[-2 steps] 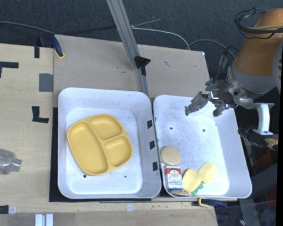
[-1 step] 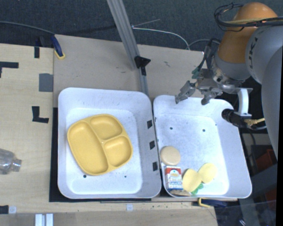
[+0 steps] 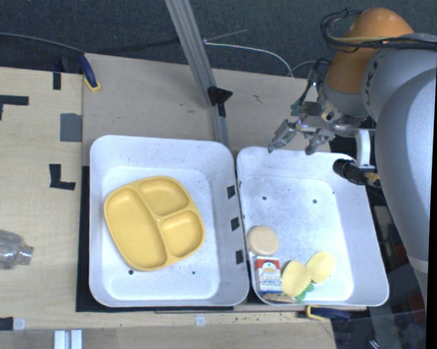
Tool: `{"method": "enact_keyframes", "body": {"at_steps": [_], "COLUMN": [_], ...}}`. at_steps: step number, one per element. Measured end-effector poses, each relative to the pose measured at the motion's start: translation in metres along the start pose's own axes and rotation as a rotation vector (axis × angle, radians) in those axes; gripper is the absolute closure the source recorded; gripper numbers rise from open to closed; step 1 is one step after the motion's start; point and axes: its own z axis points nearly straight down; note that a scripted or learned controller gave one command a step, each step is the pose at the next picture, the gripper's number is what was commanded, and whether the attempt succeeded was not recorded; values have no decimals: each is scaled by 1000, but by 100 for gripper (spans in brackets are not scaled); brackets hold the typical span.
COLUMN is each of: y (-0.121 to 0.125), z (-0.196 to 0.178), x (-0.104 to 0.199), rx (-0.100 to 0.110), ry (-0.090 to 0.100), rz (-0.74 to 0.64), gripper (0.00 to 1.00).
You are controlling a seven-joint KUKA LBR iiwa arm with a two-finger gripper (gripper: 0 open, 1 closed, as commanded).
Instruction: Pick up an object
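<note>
Clear plastic bottle (image 3: 4, 249) lay on its side at the far left of the bench (image 3: 150, 95), well apart from both bins. Left bin (image 3: 101, 201) held a yellow three-compartment plate (image 3: 153, 221), sitting left of centre; bare floor ran along the bin's right side and near wall. Right bin (image 3: 360, 234) touched the left one along the shared rim. Its far half and middle were open floor, speckled but free for moving. All its items were crowded at the near wall: a round tan disc (image 3: 263, 240), just in front of it a small red-and-white carton (image 3: 269, 274), and beside that two pale yellow lemon-like pieces (image 3: 307, 274) touching each other, with a bit of green under them. Gripper (image 3: 299, 141) hung over the right bin's far rim, fingers spread apart, nothing between them. The cluster sat at the opposite, near end of that bin, well apart from the gripper. Arm body covered the bin's right edge.
</note>
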Motion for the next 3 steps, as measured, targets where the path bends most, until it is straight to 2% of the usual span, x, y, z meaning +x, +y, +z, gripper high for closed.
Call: {"method": "enact_keyframes", "body": {"at_steps": [1,2,3], "y": [-1,-1,0], "z": [22,63,60], "x": [-26,-62,-60], "rx": [-1,0,-3], "ry": [0,0,-1], "rz": [2,3,0], "gripper": [0,0,0]}}
